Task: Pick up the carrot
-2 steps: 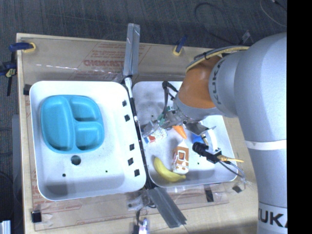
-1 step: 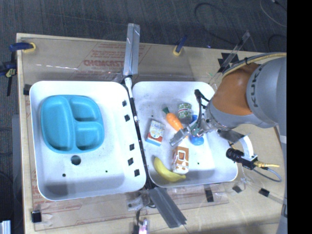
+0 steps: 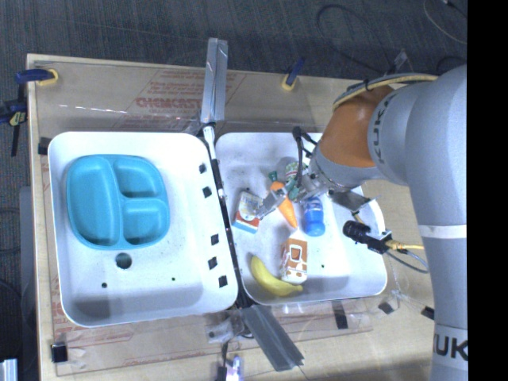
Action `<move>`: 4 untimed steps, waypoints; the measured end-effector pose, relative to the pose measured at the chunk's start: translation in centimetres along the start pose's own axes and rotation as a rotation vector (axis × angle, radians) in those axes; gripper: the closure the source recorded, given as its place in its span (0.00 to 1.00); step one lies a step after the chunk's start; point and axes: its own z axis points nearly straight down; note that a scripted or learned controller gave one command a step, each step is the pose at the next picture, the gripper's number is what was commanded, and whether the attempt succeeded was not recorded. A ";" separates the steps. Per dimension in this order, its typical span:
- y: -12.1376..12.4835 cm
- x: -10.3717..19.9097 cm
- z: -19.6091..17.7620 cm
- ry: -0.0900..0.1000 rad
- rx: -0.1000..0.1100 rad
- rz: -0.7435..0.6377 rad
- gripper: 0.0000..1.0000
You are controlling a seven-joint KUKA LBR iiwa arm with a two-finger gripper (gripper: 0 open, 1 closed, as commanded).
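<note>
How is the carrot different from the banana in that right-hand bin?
The carrot is orange and tapers to a point; the banana is yellow and curved. The carrot lies mid-bin beside the claw; the banana rests at the bin's near edge, away from it. Both lie flat in the same white bin.

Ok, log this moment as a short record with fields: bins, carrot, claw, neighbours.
left bin: holds a blue divided tray
right bin: holds the carrot, a blue bottle, a banana, small cartons
carrot: lying tilted, mid-bin, beside the blue bottle
claw: low over the carrot's upper end; grip not discernible
banana: near the front wall, next to an orange-and-white carton
task state: carrot not visibly lifted
</note>
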 end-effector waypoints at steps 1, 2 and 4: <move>0.1 0.1 -1.0 0.004 0.000 -0.004 1.00; 0.1 0.1 -1.1 0.004 0.000 -0.004 0.00; 2.1 -0.1 -0.5 0.005 0.005 -0.060 1.00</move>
